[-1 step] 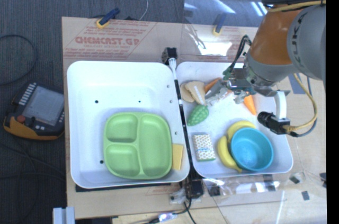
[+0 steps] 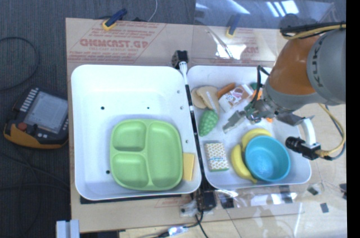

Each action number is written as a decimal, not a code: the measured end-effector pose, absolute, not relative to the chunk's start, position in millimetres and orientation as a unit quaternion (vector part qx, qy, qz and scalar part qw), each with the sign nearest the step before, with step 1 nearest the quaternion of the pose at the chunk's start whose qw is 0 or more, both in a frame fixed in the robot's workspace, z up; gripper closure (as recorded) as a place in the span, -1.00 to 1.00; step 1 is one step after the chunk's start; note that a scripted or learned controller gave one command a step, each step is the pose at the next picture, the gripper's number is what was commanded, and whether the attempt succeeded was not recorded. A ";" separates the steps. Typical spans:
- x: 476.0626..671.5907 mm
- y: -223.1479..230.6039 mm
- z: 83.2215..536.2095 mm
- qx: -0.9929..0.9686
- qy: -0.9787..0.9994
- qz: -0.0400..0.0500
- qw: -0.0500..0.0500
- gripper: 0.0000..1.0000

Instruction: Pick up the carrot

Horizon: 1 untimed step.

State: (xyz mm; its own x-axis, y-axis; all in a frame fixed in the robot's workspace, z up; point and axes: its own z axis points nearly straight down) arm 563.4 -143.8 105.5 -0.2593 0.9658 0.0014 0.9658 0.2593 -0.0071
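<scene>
Two white bins sit side by side on your bench. Nearest you, the left bin point(image 2: 90, 90) holds a green divided plate point(image 2: 147, 154) toward 5 o'clock, with a yellow block point(image 2: 188, 166) against its right edge. In the right bin point(image 2: 304, 175), the near side carries a blue bowl point(image 2: 268, 159) resting over a banana point(image 2: 238, 162), and a small patterned packet point(image 2: 216, 156) just left of them. Farther back you find a green bumpy item point(image 2: 208, 122), a tan piece point(image 2: 203, 97) and a white packet point(image 2: 234, 97). The carrot point(image 2: 225, 89) lies at the bin's 11 o'clock, beside that packet. Your pincer point(image 2: 236, 121) hangs mid-bin, fingers spread, pinching nothing, near the carrot but apart from it.
</scene>
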 end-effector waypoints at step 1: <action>516.5 -190.6 91.7 -0.620 -0.785 -0.004 -0.009 -1.00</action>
